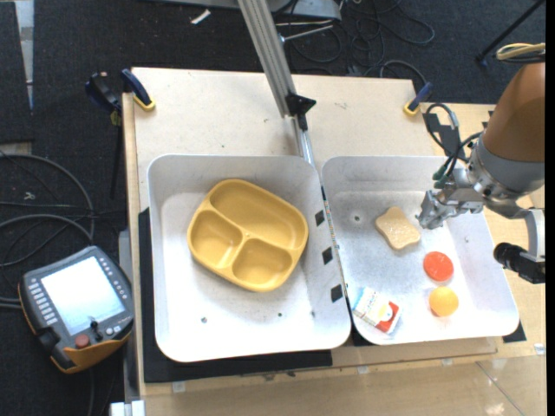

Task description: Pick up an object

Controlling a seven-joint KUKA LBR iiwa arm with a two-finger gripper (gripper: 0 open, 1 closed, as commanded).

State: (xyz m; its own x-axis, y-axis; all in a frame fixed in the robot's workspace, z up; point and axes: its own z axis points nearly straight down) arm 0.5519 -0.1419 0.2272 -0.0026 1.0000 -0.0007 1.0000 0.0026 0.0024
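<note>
The right bin [373, 189] holds a tan slice of bread [398, 229], a red round piece [438, 265], a yellow-orange ball [443, 302] and a small red and white carton [377, 310] at its front left corner. My gripper [431, 212] hangs over the right bin, just right of the bread slice and above the red piece. Nothing shows between its fingertips. In the left bin [173, 319] lies a yellow divided plate [247, 234] with three compartments.
A slanted metal pole [270, 46] rises from the back of the bench between the bins. A teach pendant [76, 306] lies off the bench at the lower left. Clamps sit at the bench's back corners.
</note>
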